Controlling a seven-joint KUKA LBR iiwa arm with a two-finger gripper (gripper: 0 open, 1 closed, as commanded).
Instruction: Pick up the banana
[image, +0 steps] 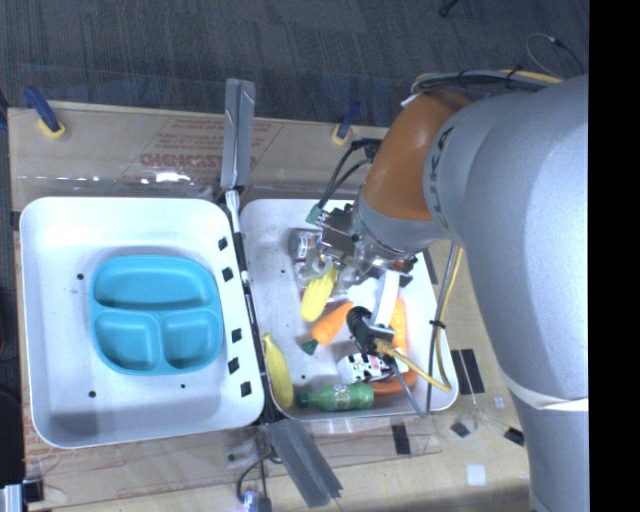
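The banana (277, 372) is yellow and curved. It lies along the left wall of the right bin (262, 250), near the bin's front corner. My gripper (322, 262) hangs over the middle of that bin, up and to the right of the banana and apart from it. Right below the gripper lies a pale yellow, corn-like piece (317, 296). The grey arm with its orange band (410, 170) covers the bin's back right part.
An orange carrot (330, 326), a green bottle (338, 398), a black-and-white item (366, 366) and an orange piece (398, 322) crowd the right bin. The left bin (50, 260) holds a blue divided tray (155, 310). A grey divider (238, 130) stands between the bins.
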